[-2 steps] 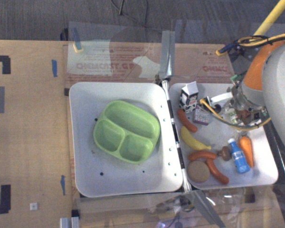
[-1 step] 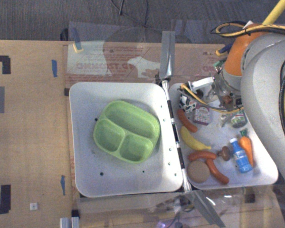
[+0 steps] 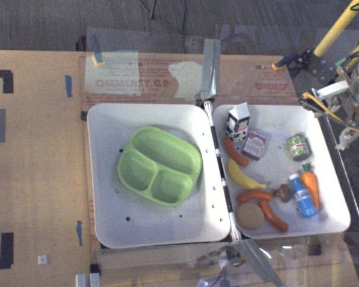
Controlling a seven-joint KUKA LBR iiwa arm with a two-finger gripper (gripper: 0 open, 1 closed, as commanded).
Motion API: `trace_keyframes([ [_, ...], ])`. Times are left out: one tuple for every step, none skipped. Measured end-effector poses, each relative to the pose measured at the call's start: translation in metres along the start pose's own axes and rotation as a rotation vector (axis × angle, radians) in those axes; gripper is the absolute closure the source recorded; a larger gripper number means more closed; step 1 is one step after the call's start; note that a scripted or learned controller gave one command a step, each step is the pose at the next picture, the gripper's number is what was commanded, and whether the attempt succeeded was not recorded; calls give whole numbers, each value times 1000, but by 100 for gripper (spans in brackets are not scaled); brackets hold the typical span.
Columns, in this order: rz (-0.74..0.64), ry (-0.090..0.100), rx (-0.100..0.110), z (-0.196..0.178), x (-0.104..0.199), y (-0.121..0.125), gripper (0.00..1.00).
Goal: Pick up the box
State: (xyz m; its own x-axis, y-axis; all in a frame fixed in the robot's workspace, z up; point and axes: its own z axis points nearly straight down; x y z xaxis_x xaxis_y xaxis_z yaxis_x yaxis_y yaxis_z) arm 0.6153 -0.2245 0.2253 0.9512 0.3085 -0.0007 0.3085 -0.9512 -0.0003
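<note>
A small purple box [image 3: 255,143] lies flat in the upper middle of the right bin [image 3: 332,178]. Touching its left side stands a black-and-white milk carton [image 3: 237,122]. At the right edge of the view, the gripper [image 3: 346,115] hangs over the right bin's far right rim. It is well to the right of the box and apart from it, with nothing visibly held.
The right bin also holds a red sausage [image 3: 234,151], a banana [image 3: 242,176], two more sausages [image 3: 264,205], a brown round piece [image 3: 250,216], a green can [image 3: 298,146], a carrot [image 3: 311,184] and a blue bottle [image 3: 301,195]. A green divided plate [image 3: 160,165] lies in the left bin [image 3: 107,220].
</note>
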Motion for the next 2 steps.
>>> trace_keyframes([
  [110,-2,3,103,20,-25,0],
  [9,0,3,140,63,-89,0],
])
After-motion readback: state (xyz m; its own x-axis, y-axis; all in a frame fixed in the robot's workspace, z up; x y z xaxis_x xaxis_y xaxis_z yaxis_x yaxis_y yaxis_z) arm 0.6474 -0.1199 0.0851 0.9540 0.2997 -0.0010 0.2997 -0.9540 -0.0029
